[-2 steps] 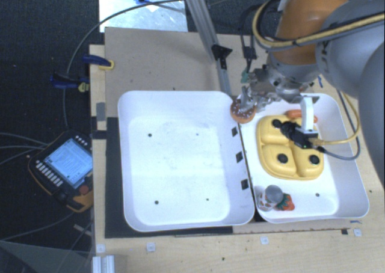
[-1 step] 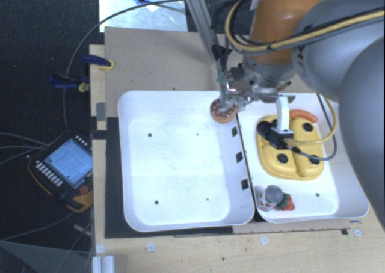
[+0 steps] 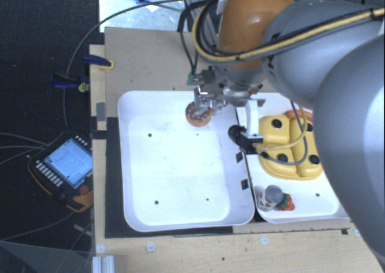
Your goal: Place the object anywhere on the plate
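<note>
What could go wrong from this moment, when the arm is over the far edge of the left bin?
1. The gripper sits at the small brown round object, which lies close to the far rim of the left bin; a push might drive it against the wall.
2. The yellow object that could be the plate is in the right bin, across the rims, so a weakly held object may fall there.
</note>
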`<state>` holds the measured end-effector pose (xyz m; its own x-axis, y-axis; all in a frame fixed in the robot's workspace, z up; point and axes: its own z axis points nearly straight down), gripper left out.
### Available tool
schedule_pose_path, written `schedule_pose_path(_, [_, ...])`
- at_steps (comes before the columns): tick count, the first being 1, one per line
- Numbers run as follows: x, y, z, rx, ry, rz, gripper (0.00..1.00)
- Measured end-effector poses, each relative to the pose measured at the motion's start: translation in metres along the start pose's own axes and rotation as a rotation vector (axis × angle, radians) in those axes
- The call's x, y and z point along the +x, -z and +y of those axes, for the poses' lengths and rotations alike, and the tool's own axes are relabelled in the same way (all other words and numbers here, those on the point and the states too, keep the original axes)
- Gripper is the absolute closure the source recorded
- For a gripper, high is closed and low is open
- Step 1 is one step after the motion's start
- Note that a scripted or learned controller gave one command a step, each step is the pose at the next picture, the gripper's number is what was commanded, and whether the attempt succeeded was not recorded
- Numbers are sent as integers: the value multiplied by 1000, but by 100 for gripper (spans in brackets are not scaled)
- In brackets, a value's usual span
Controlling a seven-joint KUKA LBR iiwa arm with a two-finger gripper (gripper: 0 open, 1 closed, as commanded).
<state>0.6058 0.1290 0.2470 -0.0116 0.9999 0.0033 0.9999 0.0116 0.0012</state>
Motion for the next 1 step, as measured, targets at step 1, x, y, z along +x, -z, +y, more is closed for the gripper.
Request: schedule_pose_path(1, [-4, 0, 1, 0, -7, -2, 0])
